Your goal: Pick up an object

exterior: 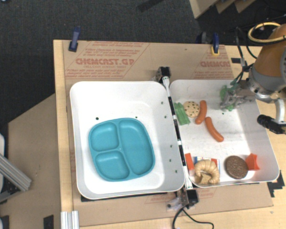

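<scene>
Cardboard-topped desk (109, 56) carrying two shallow white plastic bins: the left bin (81, 99) is holding a teal three-compartment tray (121, 148); the right bin (243, 128) is holding the candidate objects. The grey arm's jaws (227, 99) are hovering over the right bin's far edge, their spread impossible to tell. Nearest, well-separated targets: two orange sausages (201, 111), (213, 129); descending centred on one is advisable. A cookie (191, 109) is crowding the first; a croissant (206, 171) and brown disc (236, 167) are lying near the front wall.
</scene>
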You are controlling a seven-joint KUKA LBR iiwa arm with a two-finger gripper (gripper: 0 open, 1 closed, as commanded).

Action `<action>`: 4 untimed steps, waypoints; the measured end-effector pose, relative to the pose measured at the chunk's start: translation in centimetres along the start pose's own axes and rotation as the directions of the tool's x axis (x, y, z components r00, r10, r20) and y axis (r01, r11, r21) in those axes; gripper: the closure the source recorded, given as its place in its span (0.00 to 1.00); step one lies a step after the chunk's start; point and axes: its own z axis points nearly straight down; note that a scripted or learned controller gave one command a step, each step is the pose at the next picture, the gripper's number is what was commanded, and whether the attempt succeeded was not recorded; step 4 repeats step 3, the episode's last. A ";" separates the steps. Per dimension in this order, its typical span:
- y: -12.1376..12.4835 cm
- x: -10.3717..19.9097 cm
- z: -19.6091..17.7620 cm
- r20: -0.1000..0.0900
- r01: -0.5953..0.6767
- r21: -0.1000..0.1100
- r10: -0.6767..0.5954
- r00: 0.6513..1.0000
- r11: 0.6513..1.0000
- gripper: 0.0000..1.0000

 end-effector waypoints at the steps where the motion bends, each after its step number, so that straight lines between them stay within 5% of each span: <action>1: -0.1 6.6 1.1 -0.002 0.002 0.012 -0.002 1.000 1.000 1.00; 2: -3.5 10.1 1.0 -0.002 0.000 0.005 0.000 1.000 1.000 1.00; 3: -4.4 19.0 -9.6 -0.005 0.009 -0.007 -0.009 1.000 1.000 1.00; 4: -4.4 19.0 -9.6 -0.005 0.009 -0.007 -0.009 1.000 1.000 1.00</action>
